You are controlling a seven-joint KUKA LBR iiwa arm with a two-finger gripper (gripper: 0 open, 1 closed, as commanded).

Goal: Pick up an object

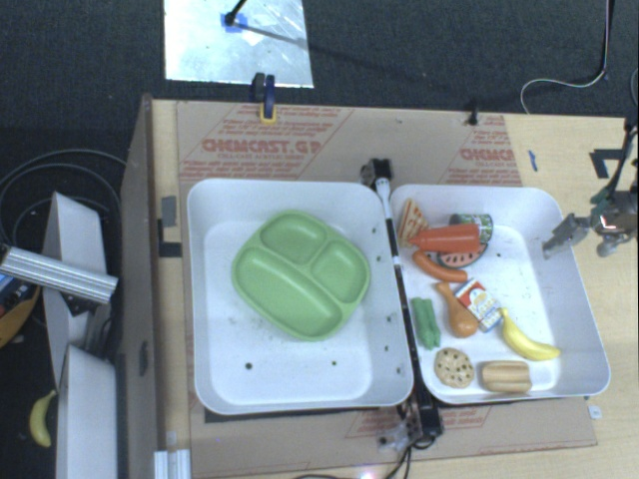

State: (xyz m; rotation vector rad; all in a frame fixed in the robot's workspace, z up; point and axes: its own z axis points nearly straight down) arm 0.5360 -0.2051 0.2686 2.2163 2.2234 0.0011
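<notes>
Fingers (584,230) hover over right bin's (577,297) edge.

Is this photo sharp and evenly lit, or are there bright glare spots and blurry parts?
In the camera view, the light is soft and fairly even; the white bins look bright but keep their detail. The shiny sheet on the dark floor shows patchy glare. The green divided plate and banana cast only faint shadows. The whole picture is slightly soft, and the gripper at the right edge looks blurry.
</notes>
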